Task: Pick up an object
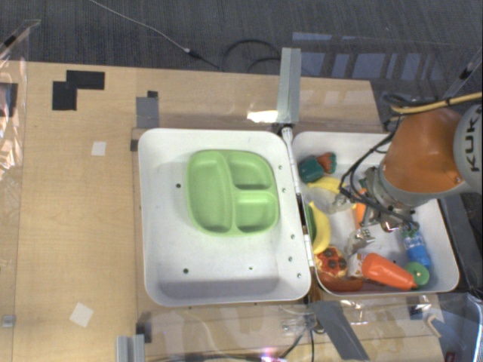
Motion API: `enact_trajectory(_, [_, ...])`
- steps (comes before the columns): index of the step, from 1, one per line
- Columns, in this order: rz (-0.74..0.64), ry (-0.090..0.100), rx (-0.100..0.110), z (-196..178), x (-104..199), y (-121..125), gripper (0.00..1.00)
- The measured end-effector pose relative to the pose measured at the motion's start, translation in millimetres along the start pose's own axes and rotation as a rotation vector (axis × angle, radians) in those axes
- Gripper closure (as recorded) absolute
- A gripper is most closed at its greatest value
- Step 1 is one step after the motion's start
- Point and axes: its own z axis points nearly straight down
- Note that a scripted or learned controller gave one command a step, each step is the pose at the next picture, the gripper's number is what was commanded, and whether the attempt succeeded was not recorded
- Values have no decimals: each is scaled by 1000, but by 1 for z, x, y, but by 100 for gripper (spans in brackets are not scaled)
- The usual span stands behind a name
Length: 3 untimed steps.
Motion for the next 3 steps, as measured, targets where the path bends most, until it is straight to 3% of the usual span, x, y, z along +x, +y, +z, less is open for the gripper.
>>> enact_trajectory(1, [-4,-9,3,-14,-4,0,100])
enact_trajectory(2, [-151,-4,9,-201,-15,-77,100])
enact_trajectory(3, [-155,6,0,-195,-15,-74,0])
